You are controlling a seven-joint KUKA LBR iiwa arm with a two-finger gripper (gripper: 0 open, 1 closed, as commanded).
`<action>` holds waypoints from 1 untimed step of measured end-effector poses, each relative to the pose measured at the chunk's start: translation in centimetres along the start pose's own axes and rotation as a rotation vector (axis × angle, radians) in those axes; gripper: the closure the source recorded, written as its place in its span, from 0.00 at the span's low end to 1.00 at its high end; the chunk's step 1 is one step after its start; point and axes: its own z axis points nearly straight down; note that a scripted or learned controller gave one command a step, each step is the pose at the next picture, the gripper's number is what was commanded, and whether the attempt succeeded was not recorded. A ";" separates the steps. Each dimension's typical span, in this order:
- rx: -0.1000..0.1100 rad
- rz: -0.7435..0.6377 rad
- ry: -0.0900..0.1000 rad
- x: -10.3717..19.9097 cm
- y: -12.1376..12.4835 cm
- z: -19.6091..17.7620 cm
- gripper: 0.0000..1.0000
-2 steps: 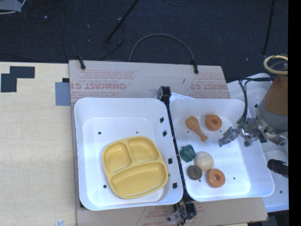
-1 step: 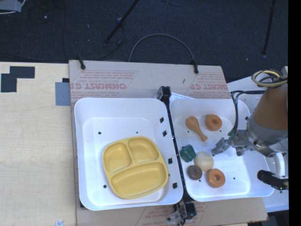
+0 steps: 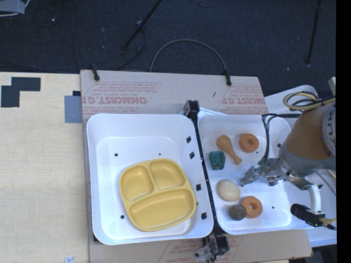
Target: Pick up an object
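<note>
Two shallow white bins sit side by side on the bench, and the right bin [image 3: 277, 223] is where the action is. The grey arm with its orange band [image 3: 307, 138] comes in from three o'clock, crossing the bin's right rim, and the two-finger gripper [image 3: 248, 178] hangs low over the middle of that bin, its metal fingers [image 3: 251, 175] pointing toward nine o'clock. They look slightly parted, and nothing sits between them.

Just at seven o'clock of the fingertips lies the cream oval egg-shaped object [image 3: 228, 190], near but not gripped. At five o'clock of it are the orange ring doughnut [image 3: 253, 206] and, touching that, the dark brown round lump [image 3: 237, 212], both close to the bin's near wall. At eleven o'clock from the gripper lies the tan drumstick-shaped toy [image 3: 228, 148], slanted, with a second orange ring [image 3: 249, 142] just beside it at three o'clock. The dark green pepper-shaped piece [image 3: 217, 160] sits near the divider between the bins, at ten o'clock of the egg.

Open floor shows along the right bin's far wall and in its near-right corner, under the arm.

The left bin [image 3: 109, 141] holds a yellow plastic three-compartment tray [image 3: 158, 193], tilted, filling its near-right part; white floor lies open around twelve and nine o'clock of it.
</note>
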 end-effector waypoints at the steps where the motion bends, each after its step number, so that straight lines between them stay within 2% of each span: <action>1: 0.005 0.004 0.003 0.0 -0.2 -1.0 1.00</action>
